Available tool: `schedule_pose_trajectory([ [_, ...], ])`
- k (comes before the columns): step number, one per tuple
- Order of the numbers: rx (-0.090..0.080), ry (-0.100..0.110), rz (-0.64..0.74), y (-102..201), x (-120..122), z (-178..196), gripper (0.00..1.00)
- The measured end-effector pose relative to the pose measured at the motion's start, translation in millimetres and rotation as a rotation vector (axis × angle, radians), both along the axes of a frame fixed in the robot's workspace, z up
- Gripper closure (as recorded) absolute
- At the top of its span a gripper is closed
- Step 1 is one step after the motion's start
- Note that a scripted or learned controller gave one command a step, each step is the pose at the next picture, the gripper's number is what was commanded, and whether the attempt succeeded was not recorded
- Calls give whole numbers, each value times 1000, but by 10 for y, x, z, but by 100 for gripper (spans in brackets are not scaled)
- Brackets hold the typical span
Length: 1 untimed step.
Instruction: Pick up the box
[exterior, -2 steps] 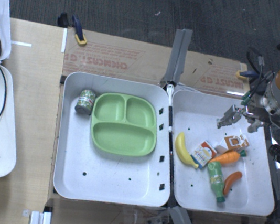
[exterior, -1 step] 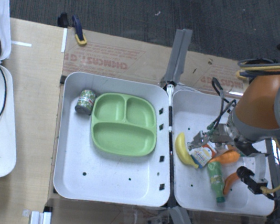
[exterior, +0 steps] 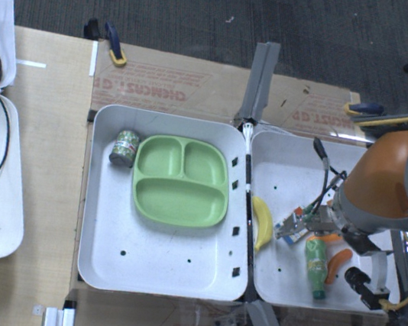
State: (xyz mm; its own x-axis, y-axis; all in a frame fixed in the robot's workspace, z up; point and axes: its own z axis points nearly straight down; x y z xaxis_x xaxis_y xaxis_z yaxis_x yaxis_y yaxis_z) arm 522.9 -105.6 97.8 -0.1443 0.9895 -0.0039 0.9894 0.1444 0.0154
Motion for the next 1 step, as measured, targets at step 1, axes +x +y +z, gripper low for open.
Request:
schedule_pose_trajectory([
  [1,0,12,-7,-20,-36,37,100],
])
